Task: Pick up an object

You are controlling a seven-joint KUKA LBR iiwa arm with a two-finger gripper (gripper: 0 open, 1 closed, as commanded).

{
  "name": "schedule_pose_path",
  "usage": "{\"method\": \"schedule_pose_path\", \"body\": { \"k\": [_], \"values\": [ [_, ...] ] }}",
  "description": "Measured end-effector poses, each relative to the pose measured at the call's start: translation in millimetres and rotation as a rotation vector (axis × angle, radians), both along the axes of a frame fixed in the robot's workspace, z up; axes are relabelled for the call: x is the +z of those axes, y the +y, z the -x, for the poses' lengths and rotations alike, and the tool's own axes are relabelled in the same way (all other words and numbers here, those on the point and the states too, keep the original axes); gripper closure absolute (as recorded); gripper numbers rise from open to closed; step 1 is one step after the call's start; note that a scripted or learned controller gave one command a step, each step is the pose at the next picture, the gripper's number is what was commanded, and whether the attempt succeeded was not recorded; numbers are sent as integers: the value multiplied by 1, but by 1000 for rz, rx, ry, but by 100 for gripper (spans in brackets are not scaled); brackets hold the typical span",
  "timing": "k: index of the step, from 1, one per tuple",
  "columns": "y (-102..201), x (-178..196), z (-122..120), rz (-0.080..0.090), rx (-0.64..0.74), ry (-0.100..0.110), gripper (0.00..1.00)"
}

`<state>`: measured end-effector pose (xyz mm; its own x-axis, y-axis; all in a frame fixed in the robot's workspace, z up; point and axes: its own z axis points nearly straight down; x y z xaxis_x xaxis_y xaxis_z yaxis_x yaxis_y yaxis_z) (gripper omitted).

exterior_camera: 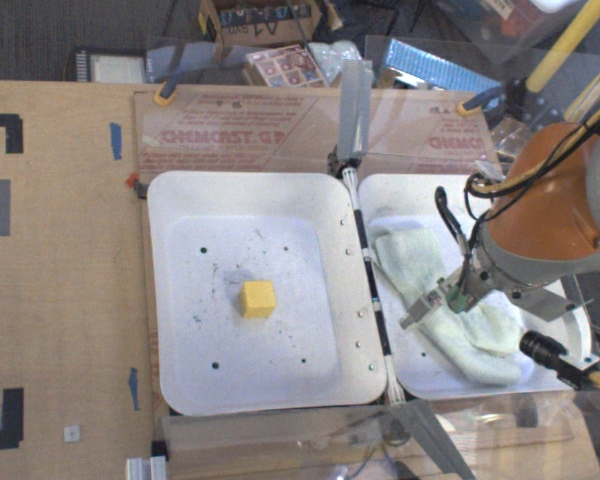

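A small yellow cube (259, 299) lies near the middle of the left white bin (180, 368). A pale green-white cloth (410, 258) lies crumpled along the right bin (380, 193), running from its upper left toward its lower right. My gripper (438, 306) reaches in from the right and sits low over the middle of the cloth, at or just above its surface. The orange-banded wrist (545, 203) hides the right part of the cloth and of the bin.
A grey divider strip (365, 278) separates the two bins. A clear sheet with tape and clamps lies behind the bins. Black cables (450, 213) loop off the wrist above the right bin. Cluttered boxes stand beyond the bench's far edge.
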<state>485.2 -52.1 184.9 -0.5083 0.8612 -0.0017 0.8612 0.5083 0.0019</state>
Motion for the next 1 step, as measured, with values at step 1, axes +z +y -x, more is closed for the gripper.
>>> {"method": "schedule_pose_path", "body": {
  "k": [1],
  "values": [
    [1,0,5,0,205,2,0]
  ]
}}
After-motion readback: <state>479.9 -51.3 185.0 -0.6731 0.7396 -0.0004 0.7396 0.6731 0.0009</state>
